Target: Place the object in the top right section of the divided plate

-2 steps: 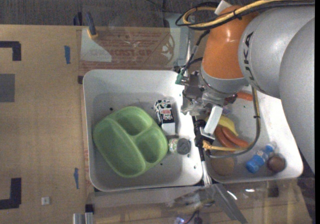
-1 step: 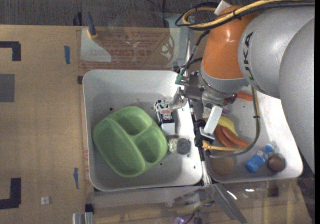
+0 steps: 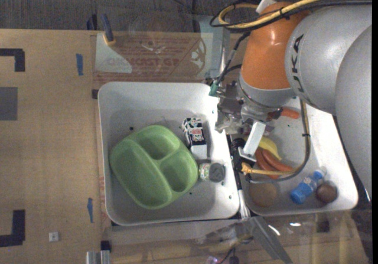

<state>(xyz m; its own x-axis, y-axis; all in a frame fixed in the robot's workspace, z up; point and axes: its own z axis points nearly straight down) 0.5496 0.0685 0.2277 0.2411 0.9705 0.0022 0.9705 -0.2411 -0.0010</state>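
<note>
A single camera is looking down at a slant from above the tabletop (image 3: pixel 47 139), closely framing both white bins (image 3: pixel 136 103).

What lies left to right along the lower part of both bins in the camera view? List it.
green divided plate → grey-capped jar → brown round item → blue bottle → dark brown ball

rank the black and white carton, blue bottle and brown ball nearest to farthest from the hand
1. black and white carton, left bin, beside the hand
2. blue bottle, right bin, lower edge
3. brown ball, same bin's corner, past the bottle
</note>
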